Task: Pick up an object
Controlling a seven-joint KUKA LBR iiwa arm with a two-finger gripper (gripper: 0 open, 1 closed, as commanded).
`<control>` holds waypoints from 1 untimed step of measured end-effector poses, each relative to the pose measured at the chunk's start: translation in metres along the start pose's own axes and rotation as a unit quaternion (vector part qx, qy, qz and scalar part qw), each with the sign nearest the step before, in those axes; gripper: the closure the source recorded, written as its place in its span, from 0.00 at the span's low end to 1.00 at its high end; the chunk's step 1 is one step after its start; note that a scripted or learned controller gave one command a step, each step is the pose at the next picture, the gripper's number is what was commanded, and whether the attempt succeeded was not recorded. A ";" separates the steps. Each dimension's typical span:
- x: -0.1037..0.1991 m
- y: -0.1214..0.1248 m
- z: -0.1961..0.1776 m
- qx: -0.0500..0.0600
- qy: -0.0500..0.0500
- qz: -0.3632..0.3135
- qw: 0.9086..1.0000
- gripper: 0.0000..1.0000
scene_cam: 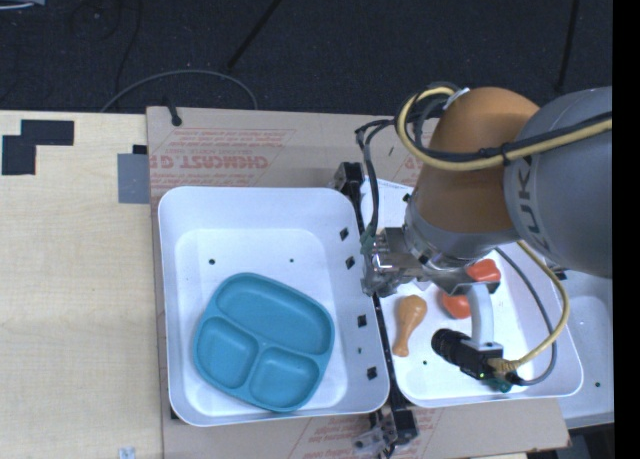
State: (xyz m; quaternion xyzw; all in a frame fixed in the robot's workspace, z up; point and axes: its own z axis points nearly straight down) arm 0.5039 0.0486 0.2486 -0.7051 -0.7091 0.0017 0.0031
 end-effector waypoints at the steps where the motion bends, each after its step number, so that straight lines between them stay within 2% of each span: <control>1: 0.054 0.006 0.027 0.001 -0.001 0.000 1.000 1.00</control>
